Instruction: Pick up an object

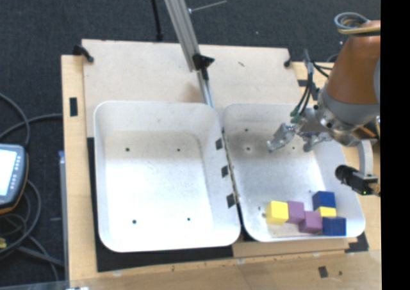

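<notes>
Looking down, we see the bench (147, 71) bearing two white bins: the left bin (160, 177) and the right bin (282, 173). Our arm (352, 84) reaches over the right bin, its gripper (282, 136) hanging above the bin floor; we cannot tell its state. Yellow (277, 211), purple (306, 217) and blue blocks (328, 212) cluster at the near corner.

One fixed camera looked down on the bench (173, 77) from above, at a slant and from a moderate distance. Its frame took in both white bins, the left bin (160, 173) and the right bin (282, 173), with dark floor around the bench. The arm (355, 77) entered from the frame's right side.
</notes>
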`<state>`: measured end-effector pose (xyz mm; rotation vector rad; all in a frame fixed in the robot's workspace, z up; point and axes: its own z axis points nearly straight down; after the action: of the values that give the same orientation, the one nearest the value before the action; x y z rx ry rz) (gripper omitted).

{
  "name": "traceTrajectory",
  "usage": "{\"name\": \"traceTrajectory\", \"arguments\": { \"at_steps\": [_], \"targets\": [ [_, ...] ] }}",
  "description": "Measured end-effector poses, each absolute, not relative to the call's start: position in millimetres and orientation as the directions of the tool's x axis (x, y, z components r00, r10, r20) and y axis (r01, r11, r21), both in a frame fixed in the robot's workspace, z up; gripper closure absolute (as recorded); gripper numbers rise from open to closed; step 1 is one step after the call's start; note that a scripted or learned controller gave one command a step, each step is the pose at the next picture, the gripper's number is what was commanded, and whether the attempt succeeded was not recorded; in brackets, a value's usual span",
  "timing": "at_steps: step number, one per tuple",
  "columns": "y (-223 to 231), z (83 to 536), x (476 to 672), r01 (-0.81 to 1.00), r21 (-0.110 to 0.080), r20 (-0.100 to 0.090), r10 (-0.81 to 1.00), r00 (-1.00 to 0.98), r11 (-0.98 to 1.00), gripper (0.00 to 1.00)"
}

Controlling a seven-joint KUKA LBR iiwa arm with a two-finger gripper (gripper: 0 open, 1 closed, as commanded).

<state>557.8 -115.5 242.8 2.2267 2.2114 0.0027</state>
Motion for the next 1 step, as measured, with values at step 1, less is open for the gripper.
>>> {"name": "traceTrajectory", "arguments": {
  "at_steps": [1],
  "targets": [
    [-161.2, 96.2, 593.7, 1.0, 0.004, -0.003, 1.0, 0.003, -0.003, 0.0]
  ]
}}
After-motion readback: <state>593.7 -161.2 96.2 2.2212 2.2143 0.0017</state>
